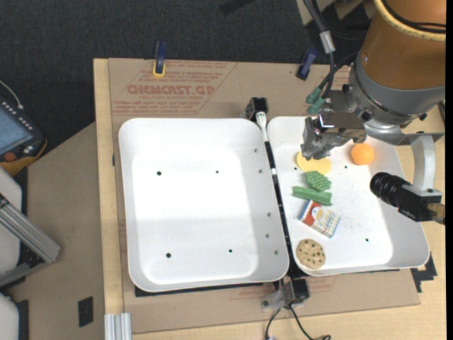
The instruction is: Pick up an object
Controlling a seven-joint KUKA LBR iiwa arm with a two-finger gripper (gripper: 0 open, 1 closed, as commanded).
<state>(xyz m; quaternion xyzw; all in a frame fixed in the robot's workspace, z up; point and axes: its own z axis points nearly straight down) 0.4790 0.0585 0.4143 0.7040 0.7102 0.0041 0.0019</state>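
Note:
My gripper (313, 150) hangs over the far part of the right bin (368, 250), its tips just above a flat yellow piece (314, 166). An orange ball (362, 154) lies to the right of the gripper. Nearer the camera lie a green textured piece (319, 181), a green bar (312, 195), a small red, white and blue box (320, 218) and a round cookie (310, 253). Nothing shows between the gripper's tips.
The left bin (195, 204) sits beside the right one, their rims meeting along a black divider (272, 183). A black cylindrical part (398, 190) on a bracket overhangs the right bin's right side. Both bins rest on a cardboard sheet (177, 83).

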